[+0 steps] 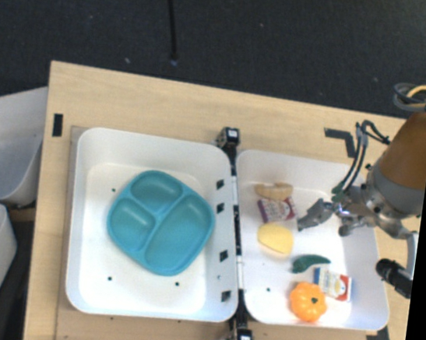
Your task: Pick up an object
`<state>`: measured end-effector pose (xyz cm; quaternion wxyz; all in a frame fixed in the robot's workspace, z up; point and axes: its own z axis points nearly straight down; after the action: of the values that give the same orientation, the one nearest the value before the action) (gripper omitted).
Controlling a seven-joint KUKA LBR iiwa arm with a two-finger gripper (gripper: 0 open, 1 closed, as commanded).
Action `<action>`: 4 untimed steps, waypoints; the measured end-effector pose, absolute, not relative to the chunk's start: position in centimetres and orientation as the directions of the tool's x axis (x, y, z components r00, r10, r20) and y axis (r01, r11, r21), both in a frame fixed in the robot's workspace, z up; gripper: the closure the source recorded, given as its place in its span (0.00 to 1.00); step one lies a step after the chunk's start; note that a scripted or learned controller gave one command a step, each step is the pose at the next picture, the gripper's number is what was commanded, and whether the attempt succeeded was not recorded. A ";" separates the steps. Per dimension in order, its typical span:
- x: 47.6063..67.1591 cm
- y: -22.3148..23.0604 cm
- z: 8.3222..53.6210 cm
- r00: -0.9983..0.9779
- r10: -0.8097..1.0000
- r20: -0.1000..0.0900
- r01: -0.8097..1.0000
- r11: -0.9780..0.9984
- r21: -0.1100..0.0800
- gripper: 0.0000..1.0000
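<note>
— Blue, that divided plate [161, 222] in the left bin [74, 264]?
— Yes. In the right bin [370, 313] lie an orange pumpkin [308, 302], yellow lemon [276, 238], green pepper [310, 261], purple packet [276, 209] and small carton [333, 284].
— The gripper [330, 220]?
— Above the bin's right half, fingers spread, grasping nothing.

You are looking at a soft, low-resolution picture, evenly lit from above. The two white bins [81, 210] come close to washing out, so their rims blur into their floors. Beside the blue divided plate [161, 222], small items to its right cast only faint, short shadows. Beyond the bench [206, 109] the floor falls dark and grainy. Fine detail is smeared throughout.
</note>
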<state>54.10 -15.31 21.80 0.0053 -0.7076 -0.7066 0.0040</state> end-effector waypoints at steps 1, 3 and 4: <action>54.4 -15.3 22.5 -0.002 1.000 -0.001 1.000 0.002 0.001 0.00; 55.5 -15.1 13.4 0.003 1.000 -0.001 1.000 -0.003 -0.002 0.00; 55.5 -15.2 10.0 0.003 1.000 -0.001 1.000 -0.003 -0.001 0.00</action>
<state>55.52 -15.21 9.99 0.0002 -0.7083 -0.7059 0.0006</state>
